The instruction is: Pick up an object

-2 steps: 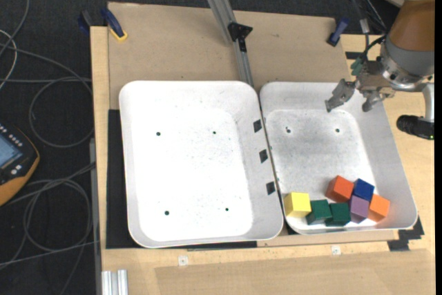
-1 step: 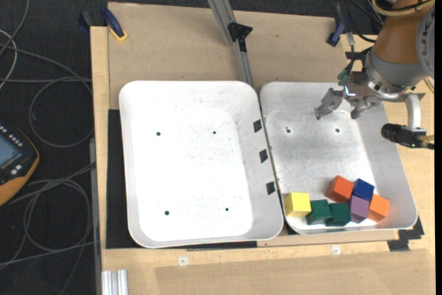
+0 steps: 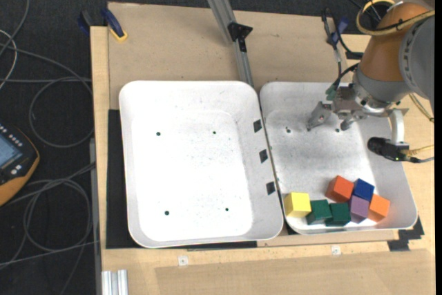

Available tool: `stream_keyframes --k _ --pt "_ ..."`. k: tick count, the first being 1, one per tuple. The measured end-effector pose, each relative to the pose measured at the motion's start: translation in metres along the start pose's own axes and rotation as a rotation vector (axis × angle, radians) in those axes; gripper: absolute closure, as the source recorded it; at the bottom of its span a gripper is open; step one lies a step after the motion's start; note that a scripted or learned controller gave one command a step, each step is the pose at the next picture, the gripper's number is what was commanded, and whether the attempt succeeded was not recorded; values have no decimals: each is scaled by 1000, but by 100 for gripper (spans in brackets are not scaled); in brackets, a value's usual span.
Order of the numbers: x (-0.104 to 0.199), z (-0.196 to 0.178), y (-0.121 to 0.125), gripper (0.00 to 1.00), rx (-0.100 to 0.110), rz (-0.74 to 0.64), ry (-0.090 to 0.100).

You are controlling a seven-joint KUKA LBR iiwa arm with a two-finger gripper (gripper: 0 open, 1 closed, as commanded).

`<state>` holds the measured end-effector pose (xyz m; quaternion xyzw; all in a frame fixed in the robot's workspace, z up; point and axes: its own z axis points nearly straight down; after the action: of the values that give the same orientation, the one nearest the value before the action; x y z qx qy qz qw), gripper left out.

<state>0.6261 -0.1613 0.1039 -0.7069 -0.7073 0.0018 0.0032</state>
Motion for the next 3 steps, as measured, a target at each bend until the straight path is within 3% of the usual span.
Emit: stream_keyframes --k 1,3 --pt "0 -15 2 100 -9 0 -2" --pt "-4 -136 4 100 -15 -1 -4"
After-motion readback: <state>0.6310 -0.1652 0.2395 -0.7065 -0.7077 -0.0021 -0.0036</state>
